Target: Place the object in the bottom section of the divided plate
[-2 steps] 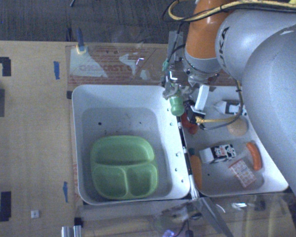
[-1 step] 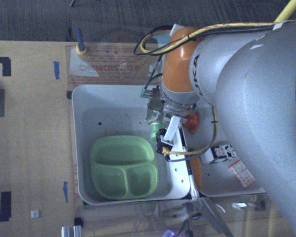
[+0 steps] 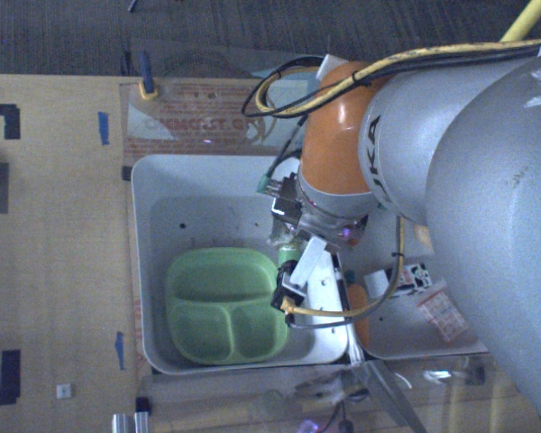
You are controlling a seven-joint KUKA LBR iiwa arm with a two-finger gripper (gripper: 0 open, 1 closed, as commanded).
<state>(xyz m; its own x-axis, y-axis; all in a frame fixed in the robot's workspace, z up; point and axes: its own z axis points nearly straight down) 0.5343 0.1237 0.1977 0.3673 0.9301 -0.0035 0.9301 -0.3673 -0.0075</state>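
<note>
Three compartments of the green divided plate all look bare, so nothing has been placed yet. The plate sits in the left bin, with its one wide section toward the top of the view and its two small sections below. Just off the plate's right rim hangs the gripper, with a small pale green object right under it. This may be the thing to place, though the wrist hides most of it. I cannot tell whether the gripper is open or closed on it. What seems left is a short carry leftward and down over a lower section, then the release.
</note>
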